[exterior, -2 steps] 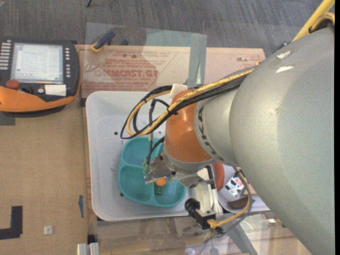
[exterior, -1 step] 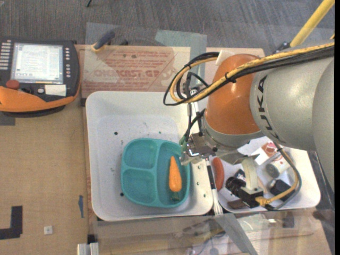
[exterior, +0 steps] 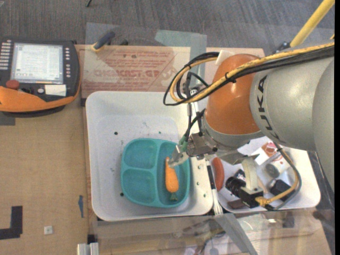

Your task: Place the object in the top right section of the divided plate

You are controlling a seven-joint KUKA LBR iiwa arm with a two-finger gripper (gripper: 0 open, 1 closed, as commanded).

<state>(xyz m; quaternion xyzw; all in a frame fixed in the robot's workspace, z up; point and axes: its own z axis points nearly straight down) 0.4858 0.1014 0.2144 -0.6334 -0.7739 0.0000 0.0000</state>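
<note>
A teal divided plate [exterior: 142, 179] lies in the left white bin [exterior: 106, 142], toward its front right. An orange carrot [exterior: 171, 179] with a green stem end lies lengthwise in the plate's long right section. My gripper [exterior: 179, 158] hangs right over the carrot's upper end, at the plate's top right rim, touching it or nearly so. The grey arm with its orange band covers most of the right bin.
The right bin [exterior: 308, 195] holds a red sausage-like piece [exterior: 218, 173] near the divider and white and red items [exterior: 268, 155] under the arm. A teach pendant [exterior: 37, 73] lies on the bench at the far left.
</note>
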